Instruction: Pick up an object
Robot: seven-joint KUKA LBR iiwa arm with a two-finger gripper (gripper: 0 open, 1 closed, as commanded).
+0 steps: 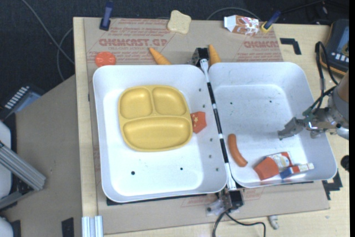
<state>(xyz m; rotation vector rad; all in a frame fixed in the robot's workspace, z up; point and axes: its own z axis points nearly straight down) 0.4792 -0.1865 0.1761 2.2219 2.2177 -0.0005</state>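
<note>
Camera view shows the two-finger gripper [294,129] spread apart, holding nothing — the orange sausage-shaped toy [237,150] in the right white bin [260,72] remains unpicked.

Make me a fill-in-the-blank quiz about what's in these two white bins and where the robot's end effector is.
1. The yellow divided plate lies in the ____ bin.
2. The sausage lies in the ____ bin.
3. The end effector is above the ____ bin.
4. The small red block sits beside the plate's ____ edge.

Missing words: left; right; right; right
</note>
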